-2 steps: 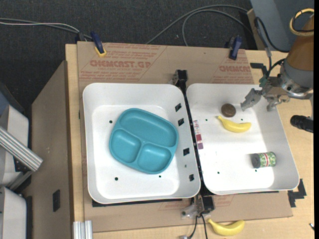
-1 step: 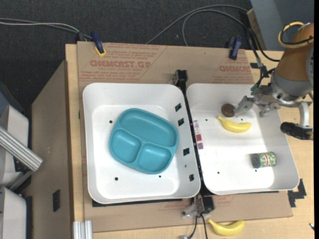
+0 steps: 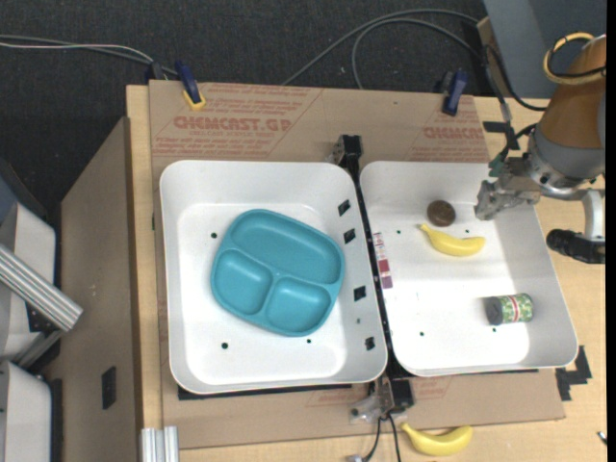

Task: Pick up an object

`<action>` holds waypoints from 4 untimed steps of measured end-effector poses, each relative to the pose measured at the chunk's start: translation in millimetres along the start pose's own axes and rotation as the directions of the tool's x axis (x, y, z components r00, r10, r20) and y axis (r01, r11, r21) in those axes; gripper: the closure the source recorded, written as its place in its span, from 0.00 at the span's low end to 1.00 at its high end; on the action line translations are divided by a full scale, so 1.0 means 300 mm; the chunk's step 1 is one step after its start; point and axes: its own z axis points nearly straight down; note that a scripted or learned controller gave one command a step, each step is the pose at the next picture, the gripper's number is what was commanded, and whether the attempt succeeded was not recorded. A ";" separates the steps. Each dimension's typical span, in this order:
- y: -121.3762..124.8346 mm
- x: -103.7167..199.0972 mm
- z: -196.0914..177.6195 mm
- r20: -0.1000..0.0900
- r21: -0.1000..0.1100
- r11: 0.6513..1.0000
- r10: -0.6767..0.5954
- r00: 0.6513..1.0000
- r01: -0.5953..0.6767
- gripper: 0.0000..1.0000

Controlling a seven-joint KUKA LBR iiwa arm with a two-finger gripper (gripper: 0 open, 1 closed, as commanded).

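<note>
In the right bin lie a yellow banana, a small brown round object just above it, and a small can with a green and red label lying on its side near the front right. My gripper hangs at the bin's upper right, a short way right of the brown object and above the banana's right end. Nothing shows between its tips.
The left bin holds a teal divided plate. A second banana lies outside the bins at the bench's front edge. Clamps and cables sit along the back. The arm's orange band stands at the right.
</note>
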 end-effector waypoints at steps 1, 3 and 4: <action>0.007 -0.006 -0.146 0.002 -0.004 1.000 0.000 1.000 0.000 1.00; 0.020 -0.006 -0.483 0.003 -0.005 1.000 0.000 1.000 0.000 1.00; 0.006 0.185 -0.483 -0.001 0.003 1.000 -0.004 1.000 0.004 1.00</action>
